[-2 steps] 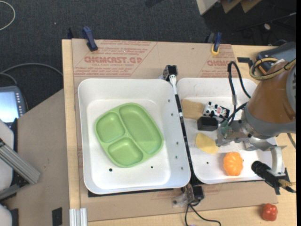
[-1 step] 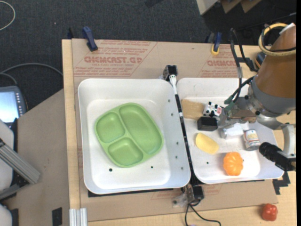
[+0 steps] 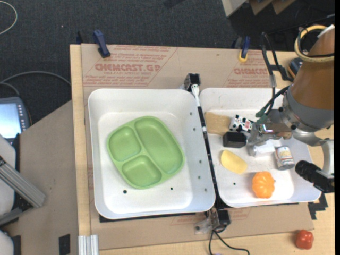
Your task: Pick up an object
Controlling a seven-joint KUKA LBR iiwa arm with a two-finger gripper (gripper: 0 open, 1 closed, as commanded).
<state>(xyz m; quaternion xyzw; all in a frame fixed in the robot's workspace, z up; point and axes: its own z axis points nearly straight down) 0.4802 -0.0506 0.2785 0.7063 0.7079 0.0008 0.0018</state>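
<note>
We see the gripper [image 3: 254,142] low in the right bin [image 3: 228,195], can't tell its grip state; yellow lemon [image 3: 234,161] just near-left of it, orange pumpkin [image 3: 263,184] nearer. Green divided plate [image 3: 145,152] sits in left bin [image 3: 101,142]
</note>
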